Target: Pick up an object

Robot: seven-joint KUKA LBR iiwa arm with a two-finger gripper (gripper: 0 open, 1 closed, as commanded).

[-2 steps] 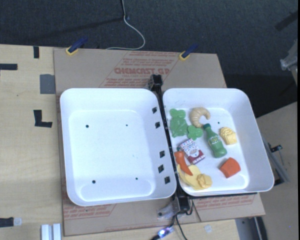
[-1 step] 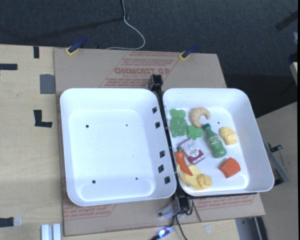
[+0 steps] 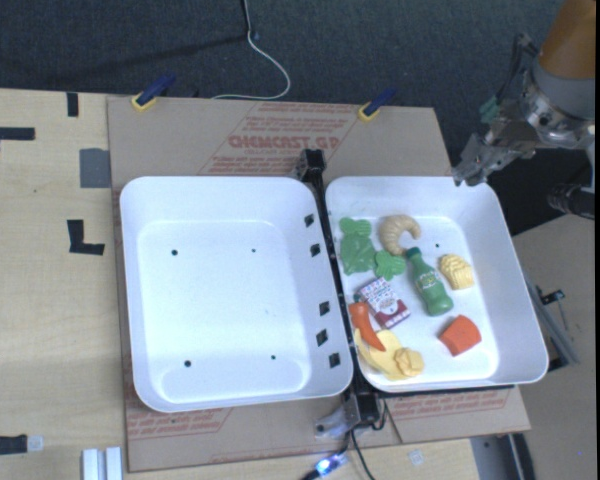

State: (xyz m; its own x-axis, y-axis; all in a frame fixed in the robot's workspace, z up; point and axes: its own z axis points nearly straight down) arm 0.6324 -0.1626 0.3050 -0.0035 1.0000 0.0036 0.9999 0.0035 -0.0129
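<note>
The pincer [image 3: 470,171] is poised by the right bin's [image 3: 510,238] far corner; whether it is open cannot be told. The red block [image 3: 460,334], lying apart, is best approached from above.

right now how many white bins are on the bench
2. The left bin lies on the cardboard; the right bin adjoins it along the centre and holds all the toys.
</note>
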